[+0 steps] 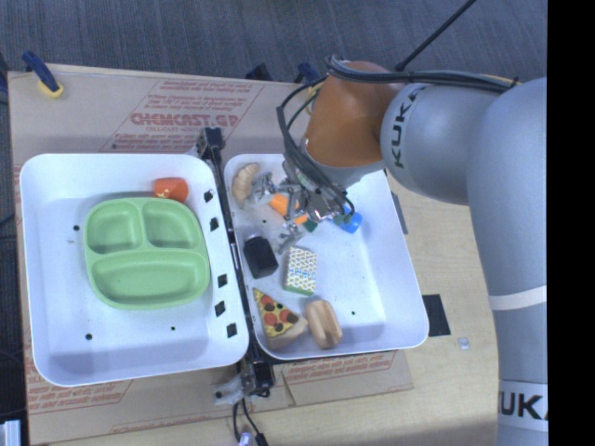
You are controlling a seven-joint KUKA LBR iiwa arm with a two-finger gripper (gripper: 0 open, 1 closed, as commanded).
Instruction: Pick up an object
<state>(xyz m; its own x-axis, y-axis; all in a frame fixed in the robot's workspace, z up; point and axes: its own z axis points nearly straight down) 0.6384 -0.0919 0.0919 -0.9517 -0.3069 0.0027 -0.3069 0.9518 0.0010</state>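
Gripper (311, 214) hangs low over the right bin (395, 282), among an orange piece (279, 204), a blue piece (350, 221) and a patterned box (300, 270). Whether its fingers are spread or closed, I cannot tell. This looks like the reaching step; next it needs a clean closure on one object, then a lift.

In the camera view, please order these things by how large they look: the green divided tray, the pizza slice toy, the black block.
1. green divided tray, by far the largest
2. pizza slice toy
3. black block, only slightly smaller than the pizza slice
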